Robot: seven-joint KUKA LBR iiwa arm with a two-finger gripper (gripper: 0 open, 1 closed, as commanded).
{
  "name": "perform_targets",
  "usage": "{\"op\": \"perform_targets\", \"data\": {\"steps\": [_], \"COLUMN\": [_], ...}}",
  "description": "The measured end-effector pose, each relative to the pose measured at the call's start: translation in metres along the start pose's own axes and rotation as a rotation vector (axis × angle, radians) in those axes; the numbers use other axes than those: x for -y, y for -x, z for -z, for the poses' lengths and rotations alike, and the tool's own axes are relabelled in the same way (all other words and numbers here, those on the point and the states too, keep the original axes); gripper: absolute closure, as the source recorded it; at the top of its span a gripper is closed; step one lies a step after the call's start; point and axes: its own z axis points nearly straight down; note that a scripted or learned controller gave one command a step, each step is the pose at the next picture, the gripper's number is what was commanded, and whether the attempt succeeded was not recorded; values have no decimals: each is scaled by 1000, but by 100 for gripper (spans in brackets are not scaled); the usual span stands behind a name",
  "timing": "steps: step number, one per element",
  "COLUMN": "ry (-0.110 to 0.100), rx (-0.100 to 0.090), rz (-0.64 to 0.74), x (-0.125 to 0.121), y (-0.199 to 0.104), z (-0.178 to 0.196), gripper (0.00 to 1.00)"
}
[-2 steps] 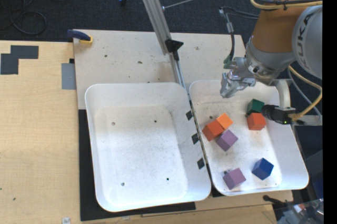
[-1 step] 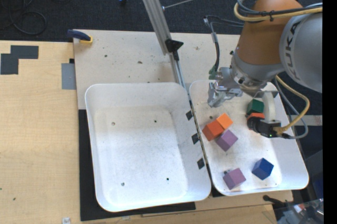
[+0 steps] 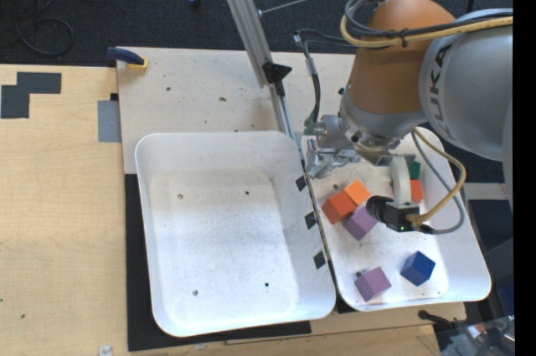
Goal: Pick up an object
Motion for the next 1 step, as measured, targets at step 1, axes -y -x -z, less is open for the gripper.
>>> {"op": "perform_targets", "data": {"steps": [1], "ry": [-1], "rx": [1], "rz": [-1], "x": [12], "y": [-51], "z": [-18], "gripper": [100]}}
